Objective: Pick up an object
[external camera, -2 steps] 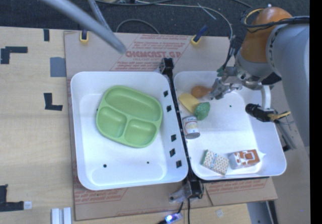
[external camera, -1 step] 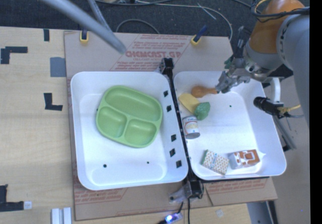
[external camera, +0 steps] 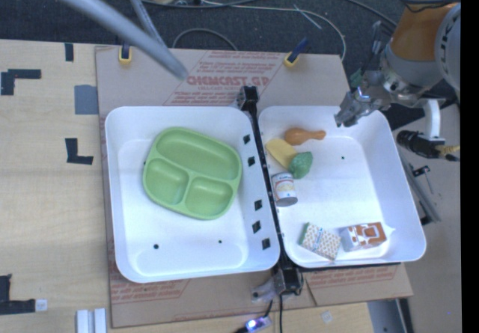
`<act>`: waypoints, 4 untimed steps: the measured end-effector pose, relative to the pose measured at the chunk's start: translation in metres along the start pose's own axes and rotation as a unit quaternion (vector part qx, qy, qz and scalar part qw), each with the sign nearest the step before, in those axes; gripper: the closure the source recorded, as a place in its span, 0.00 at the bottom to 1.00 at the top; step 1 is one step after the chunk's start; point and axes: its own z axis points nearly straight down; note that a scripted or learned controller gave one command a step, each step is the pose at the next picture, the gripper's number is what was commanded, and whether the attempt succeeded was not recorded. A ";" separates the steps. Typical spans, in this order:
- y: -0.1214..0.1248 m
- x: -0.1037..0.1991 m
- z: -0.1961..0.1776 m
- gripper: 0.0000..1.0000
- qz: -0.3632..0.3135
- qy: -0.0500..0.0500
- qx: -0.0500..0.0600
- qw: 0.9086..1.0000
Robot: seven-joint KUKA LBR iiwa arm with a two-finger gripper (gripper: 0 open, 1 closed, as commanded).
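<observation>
Items for picking, right bin (external camera: 400,174), five counted.

One drumstick-shaped piece (external camera: 302,135), orange-brown, lying on its side near the bin's far edge, thin end pointing right.

One yellow wedge (external camera: 280,151), pale, flat, just beside the drumstick-shaped piece on its near side and close to the divider between the bins.

One green lump (external camera: 301,165), dark and rounded, touching the yellow wedge on its right.

One small can (external camera: 284,189), on its side or tilted, with a light label bearing red marks, just in front of the wedge and close to the divider.

One patterned packet (external camera: 320,241), flat, speckled pale green and white, at the bin's near edge.

One small box (external camera: 364,236), white with orange-brown print, just to the right of the packet; the two are touching or nearly so.

My pincer (external camera: 346,117), one, hangs over the far right corner of the right bin, apart from every item and with nothing in it. It is dark and small here, and I cannot tell how wide it stands.

Left bin (external camera: 120,197), one, holding one green tray (external camera: 193,172) with three compartments, set at a slant toward the far side.

Surface (external camera: 45,174), light wood with black tape marks. One cardboard sheet (external camera: 224,81) with red lettering lies under both bins.
</observation>
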 end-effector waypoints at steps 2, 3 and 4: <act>-0.013 0.058 -0.033 1.00 -0.002 0.001 0.004 1.000; -0.027 0.115 -0.018 1.00 -0.003 0.001 0.004 1.000; -0.043 0.172 -0.005 1.00 -0.003 0.001 0.005 1.000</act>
